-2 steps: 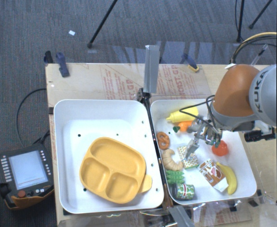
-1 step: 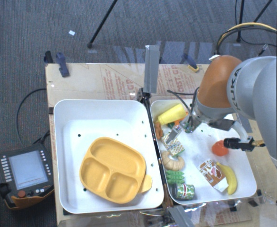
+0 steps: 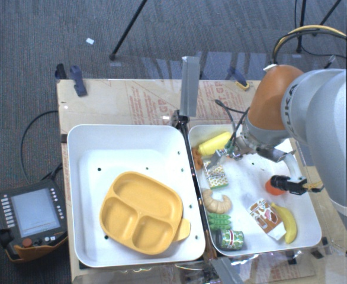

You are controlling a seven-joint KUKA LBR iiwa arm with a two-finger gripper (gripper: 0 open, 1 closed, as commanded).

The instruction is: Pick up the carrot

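While hand (image 3: 228,152) hovers by yellow corn (image 3: 214,142), grip state unclear; carrot (image 3: 275,185) apart.

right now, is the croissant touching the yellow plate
Apart. The camera view shows the croissant in the right bin and the yellow plate in the left bin, with both bins' walls between them.

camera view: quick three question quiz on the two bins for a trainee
1. True or false: the yellow plate lies in the left bin.
2. What lies right beside the banana in the right bin? A) snack packet B) mug C) spoon
3. How many compartments does the plate have?

Key: 1 true; 2 A; 3 three.
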